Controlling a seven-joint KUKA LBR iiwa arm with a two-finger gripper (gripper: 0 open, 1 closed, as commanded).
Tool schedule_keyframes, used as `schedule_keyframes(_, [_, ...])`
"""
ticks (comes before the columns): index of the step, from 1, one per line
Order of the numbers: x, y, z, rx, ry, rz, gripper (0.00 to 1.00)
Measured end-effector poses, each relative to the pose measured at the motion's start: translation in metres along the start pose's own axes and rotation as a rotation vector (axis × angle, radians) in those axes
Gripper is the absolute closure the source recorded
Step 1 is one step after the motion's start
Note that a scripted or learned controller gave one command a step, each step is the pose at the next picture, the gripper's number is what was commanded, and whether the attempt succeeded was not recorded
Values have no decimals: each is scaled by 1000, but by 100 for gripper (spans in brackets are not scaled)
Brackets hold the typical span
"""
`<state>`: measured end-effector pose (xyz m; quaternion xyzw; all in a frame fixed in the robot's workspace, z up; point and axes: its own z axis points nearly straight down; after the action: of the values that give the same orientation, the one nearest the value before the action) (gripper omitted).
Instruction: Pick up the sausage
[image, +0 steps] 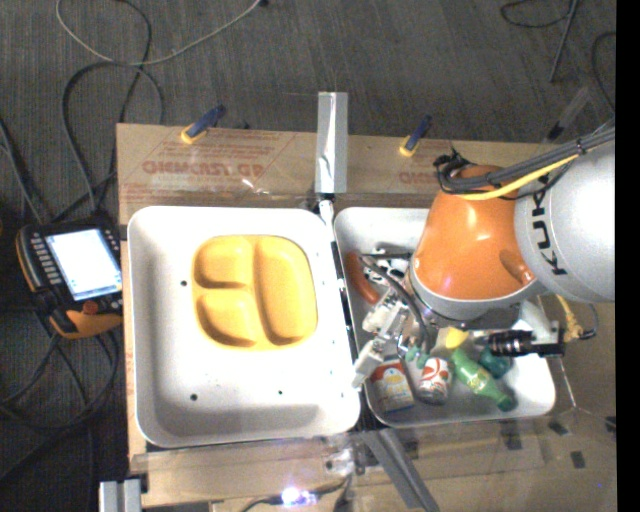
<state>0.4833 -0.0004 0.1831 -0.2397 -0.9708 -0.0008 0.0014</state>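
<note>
Your worktop (150, 170) is a brown board with faint red printing too washed out to read, clamped over dark carpet strewn with cables, and the arm's grey shell shows "KU". The sausage (360, 277) lies along the right bin's (540, 395) left wall, just left of the gripper (385, 325). You cannot tell whether its fingers are apart or together.

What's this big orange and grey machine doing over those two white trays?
It is a robot arm reaching in from the right over the right bin, which holds a jumble of small items, among them a green bottle and a red and white can. Its job is to pick up the sausage, the reddish piece lying near that bin's left wall. The gripper hangs just beside it, with nothing visibly held. The left bin holds a yellow divided tray.
</note>
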Motion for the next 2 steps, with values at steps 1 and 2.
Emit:
schedule_keyframes(1, [-26, -51, 0, 3, -2, 514, 0])
schedule_keyframes(2, [-22, -43, 0, 1, 0, 523, 0])
